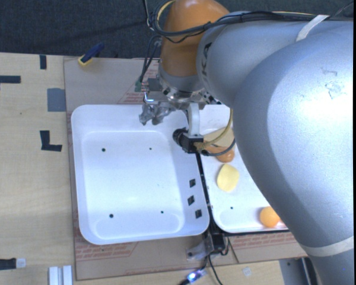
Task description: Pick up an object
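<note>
My gripper point(152, 113) hangs over the far edge of the left white bin point(86, 159), close to its back right corner. Nothing shows between its tips. In the right white bin point(225, 221) lies a pale yellow rounded object point(228, 177). A small orange ball point(269, 217) sits nearer the front of that bin. Another orange object point(226, 155) peeks out just behind the yellow one, partly hidden by the wrist. The big grey arm covers most of the right bin.
The two bins meet at a dark divider point(199, 189) with small black marks. A blue and yellow item point(90, 54) lies on the bench at the back left. Black tape marks point(47, 140) dot the wooden bench left of the bins.
</note>
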You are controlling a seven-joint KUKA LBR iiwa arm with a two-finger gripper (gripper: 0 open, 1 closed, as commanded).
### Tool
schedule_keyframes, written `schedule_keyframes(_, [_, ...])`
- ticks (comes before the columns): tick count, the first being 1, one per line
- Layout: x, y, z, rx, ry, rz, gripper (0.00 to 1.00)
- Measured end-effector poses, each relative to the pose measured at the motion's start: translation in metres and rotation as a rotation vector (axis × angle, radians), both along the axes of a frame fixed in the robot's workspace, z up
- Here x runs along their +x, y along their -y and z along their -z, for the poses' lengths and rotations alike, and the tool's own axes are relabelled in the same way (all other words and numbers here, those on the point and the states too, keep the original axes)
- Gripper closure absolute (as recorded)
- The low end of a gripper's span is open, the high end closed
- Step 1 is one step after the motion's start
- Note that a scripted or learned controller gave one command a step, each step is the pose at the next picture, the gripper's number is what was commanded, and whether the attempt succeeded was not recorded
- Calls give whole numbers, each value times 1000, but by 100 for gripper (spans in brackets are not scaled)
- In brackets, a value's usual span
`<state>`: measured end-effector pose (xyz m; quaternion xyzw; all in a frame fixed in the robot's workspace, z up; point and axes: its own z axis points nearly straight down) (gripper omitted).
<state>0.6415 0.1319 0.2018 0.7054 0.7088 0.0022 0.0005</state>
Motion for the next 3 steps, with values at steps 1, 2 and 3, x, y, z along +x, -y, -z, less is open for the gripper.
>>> schedule_keyframes(1, [-16,-37,-31,-1,-3,-1,100])
schedule_keyframes(2, [-15,-81,25,-4,-9,0,100])
schedule_keyframes(3, [-56,-104,-39,0,-3,-1,100])
